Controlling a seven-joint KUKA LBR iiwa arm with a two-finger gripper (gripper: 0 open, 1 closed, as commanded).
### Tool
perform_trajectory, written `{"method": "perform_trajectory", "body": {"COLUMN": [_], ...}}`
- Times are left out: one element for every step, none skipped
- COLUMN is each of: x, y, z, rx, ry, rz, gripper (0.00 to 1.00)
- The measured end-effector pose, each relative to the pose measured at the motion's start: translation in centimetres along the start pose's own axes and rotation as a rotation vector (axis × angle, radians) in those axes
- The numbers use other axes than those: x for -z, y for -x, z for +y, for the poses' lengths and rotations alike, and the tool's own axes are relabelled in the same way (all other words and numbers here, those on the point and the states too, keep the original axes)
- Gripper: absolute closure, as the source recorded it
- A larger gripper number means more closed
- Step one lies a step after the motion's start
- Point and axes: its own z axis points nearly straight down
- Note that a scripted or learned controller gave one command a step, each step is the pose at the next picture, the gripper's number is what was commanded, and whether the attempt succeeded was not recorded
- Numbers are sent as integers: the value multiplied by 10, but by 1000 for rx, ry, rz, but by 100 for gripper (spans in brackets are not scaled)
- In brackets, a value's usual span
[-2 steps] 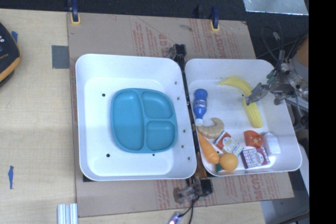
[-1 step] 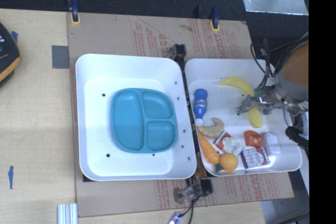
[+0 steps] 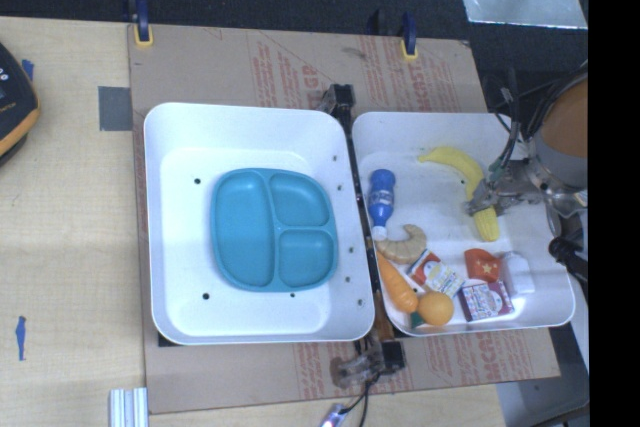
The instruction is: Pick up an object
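Right bin (image 3: 400, 130) contents, placed from the hand (image 3: 487, 198), which sits low over the bin's right part.

Yellow banana (image 3: 455, 162): curved, lying flat, its right end touching or just beside the hand. Small yellow piece (image 3: 486, 225): directly below the hand, contact unclear. Blue bottle (image 3: 381, 197) with white cap: on its side, well left. Tan croissant-like item (image 3: 403, 243): lower left. Orange carrot (image 3: 398, 286) and round orange (image 3: 436, 309): further lower left, touching. Red tomato-like item (image 3: 482, 265) and red-white packets (image 3: 486, 299): below.

Grey arm (image 3: 560, 177), orange band, black cables looping above wrist, dark metal jaws
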Motion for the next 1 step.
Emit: {"method": "perform_trajectory", "body": {"x": [-10], "y": [-53], "z": [65], "rx": [-2], "ry": [1], "rz": [2], "gripper": [100]}}
